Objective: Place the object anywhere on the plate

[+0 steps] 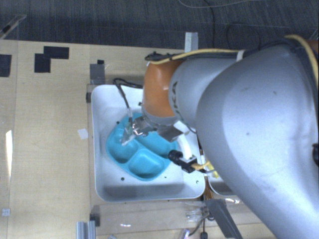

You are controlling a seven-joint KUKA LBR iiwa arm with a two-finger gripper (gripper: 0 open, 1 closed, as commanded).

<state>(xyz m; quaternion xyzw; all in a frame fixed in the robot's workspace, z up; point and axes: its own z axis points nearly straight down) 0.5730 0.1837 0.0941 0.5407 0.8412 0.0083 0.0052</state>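
A blue plate (142, 162) with divided compartments lies in the left white bin (102, 148). My gripper (129, 132) hangs low over the plate's upper left part, its metal fingers pointing down toward the blue surface. The wrist with its orange band (157, 91) covers the plate's far side. No object can be made out between the fingers or on the visible part of the plate.
The big grey arm (249, 128) spans the right half of the view and hides most of the right bin (219, 188). A black cable (122, 96) loops down to the gripper. The wooden bench (45, 148) lies to the left.
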